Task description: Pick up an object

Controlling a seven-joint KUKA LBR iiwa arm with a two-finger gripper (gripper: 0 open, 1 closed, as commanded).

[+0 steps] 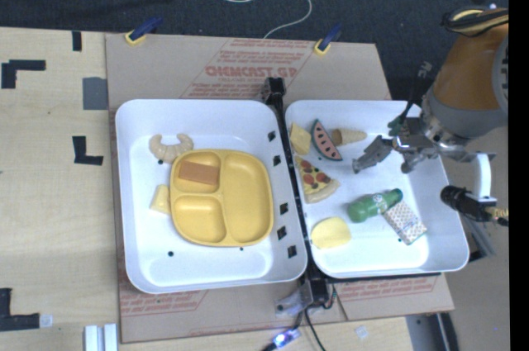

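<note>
A: Right bin (446, 263), nearest edge first?

B: A pale yellow lemon-like piece (331, 233) lay at seven o'clock. Beyond it, a green bottle (374, 205) lay on its side, touching a small speckled packet (405, 221) at its four o'clock. A pizza slice (315, 179) rested against the dividing wall at nine o'clock.

A: Further back?

B: A watermelon wedge (326, 140) at eleven o'clock, a cheese-coloured wedge (299, 140) just beside it at its nine o'clock, and a cream cone-like piece (351, 136) at its three o'clock.

A: The tool?

B: The tool (388, 153) hung over the right bin at about two o'clock, with nothing between its fingers; I could not tell whether they were spread or pressed together. It stood apart from the bottle and the watermelon.

A: Left bin (136, 122)?

B: A yellow divided plate (240, 201) sat at centre, with a brown toast slice (198, 172) in its far-left compartment. A yellow wedge (159, 199) touched the plate's nine o'clock rim; a croissant (169, 145) lay at eleven o'clock.
</note>
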